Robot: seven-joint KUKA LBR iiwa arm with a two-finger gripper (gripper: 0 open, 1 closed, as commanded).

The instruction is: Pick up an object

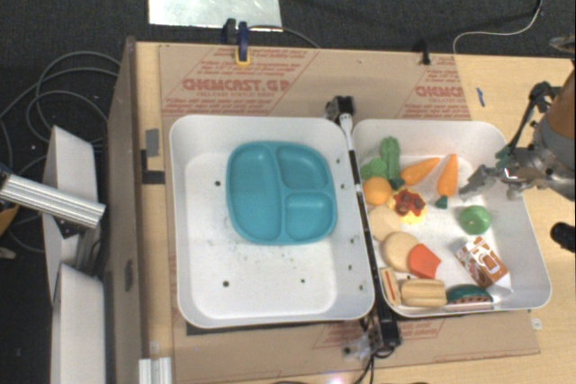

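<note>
The right white bin [513,148] holds several toy foods. Among them are a green vegetable [389,156], two orange carrots [418,170] [447,175], a yellow-orange ball [377,191], a red and yellow piece [409,203], a green round fruit [474,218], a red-orange wedge [424,262], a striped snack pack [482,261] and a bun [423,291]. My gripper [481,178] reaches in from the right over the bin's right side. It is just right of the second carrot and above the green fruit. No object shows in it.
The left white bin [198,193] holds a blue divided plate [280,192]. A divider rail [358,193] runs between the bins. Brown cardboard lies under both bins. Cables lie at the left and at the top right, and a grey bar [49,198] is at the far left.
</note>
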